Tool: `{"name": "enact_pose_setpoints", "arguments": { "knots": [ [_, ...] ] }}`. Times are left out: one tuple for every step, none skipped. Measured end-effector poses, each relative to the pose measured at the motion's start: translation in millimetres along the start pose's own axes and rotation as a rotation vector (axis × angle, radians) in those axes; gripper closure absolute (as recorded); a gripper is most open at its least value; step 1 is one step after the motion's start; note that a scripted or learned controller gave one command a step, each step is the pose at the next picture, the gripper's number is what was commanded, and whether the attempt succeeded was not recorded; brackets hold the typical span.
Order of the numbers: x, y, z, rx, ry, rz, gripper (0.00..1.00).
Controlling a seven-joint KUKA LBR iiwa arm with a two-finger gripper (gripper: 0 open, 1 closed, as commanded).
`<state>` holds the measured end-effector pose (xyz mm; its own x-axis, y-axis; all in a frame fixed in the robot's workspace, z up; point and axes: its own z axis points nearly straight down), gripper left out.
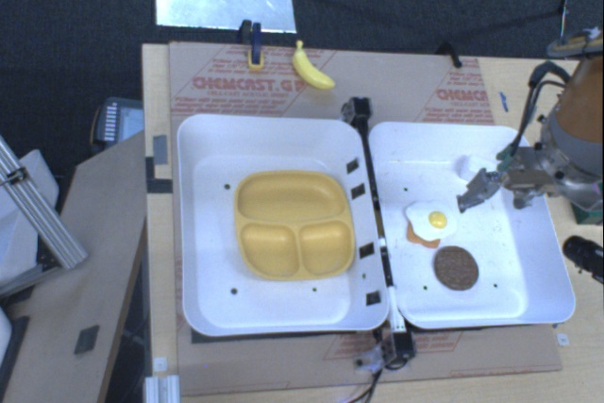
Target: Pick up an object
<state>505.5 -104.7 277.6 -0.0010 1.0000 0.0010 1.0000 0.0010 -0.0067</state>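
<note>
My arm point(578, 123) came in from the right edge of the camera view, its orange band sitting high by the frame's side and the grey wrist point(557, 167) below it angled down and leftward. The gripper point(472, 194) reached out low to the left from that wrist, its dark tip pointing left and slightly down (I could not make out how the tip was set from this slanted overhead angle). I saw nothing gripped at the tip.
</note>
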Motion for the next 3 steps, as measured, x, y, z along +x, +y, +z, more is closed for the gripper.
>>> {"name": "enact_pose_setpoints", "arguments": {
  "knots": [
    [0.3, 0.6, -3.7, -0.006, -0.001, -0.002, 0.0],
    [-7.6, 4.9, 42.8, -0.005, -0.001, 0.0, 0.0],
    [-7.8, 4.0, 84.8, -0.004, 0.0, 0.0, 0.0]
  ]
}}
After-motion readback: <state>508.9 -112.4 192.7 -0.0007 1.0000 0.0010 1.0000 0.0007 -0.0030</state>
